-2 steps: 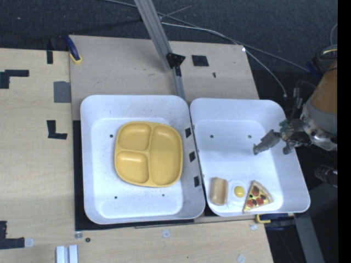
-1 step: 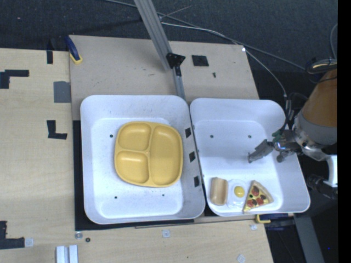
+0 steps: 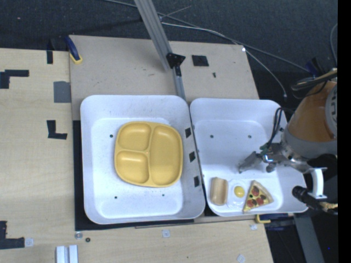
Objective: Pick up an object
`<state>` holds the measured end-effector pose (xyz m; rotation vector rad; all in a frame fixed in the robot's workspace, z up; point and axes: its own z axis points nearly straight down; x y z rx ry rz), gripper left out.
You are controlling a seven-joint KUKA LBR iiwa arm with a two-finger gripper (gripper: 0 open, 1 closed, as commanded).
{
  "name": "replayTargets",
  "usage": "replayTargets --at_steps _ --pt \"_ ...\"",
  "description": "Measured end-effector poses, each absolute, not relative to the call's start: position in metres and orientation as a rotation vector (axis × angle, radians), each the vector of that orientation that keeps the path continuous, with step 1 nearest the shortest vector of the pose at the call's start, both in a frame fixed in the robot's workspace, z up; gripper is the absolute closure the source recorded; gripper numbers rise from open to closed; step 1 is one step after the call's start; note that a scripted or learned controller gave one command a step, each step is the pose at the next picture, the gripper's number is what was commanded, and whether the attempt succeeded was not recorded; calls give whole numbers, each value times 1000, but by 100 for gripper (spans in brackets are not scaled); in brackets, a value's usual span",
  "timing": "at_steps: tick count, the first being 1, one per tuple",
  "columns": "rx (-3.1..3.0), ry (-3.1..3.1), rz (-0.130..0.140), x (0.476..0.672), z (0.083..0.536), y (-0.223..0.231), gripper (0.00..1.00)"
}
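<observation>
The tabletop (image 3: pixel 137 64) carries two white bins side by side. The left bin (image 3: pixel 98 114) holds a yellow divided plate (image 3: pixel 148 154), lying flat and well apart from the arm. The right bin (image 3: pixel 230 114) holds three small toy foods in a row along its near edge: a bread roll (image 3: pixel 219 190), an egg (image 3: pixel 239 191) and a pizza slice (image 3: pixel 257 195). The gripper (image 3: pixel 248 163) hangs just above that row with its fingers spread apart and nothing between them. The pizza slice lies nearest, just below it, its long axis running toward the gripper, tip uppermost. The roll stands lengthwise too, further left.
</observation>
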<state>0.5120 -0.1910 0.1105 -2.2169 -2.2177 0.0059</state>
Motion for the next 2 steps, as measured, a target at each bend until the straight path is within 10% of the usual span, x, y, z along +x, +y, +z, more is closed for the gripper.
replayTargets --at_steps 1,2 --pt "-2216 -2221 3 513 124 -190 100" --pt "-2223 -2224 -1 517 173 -200 100"
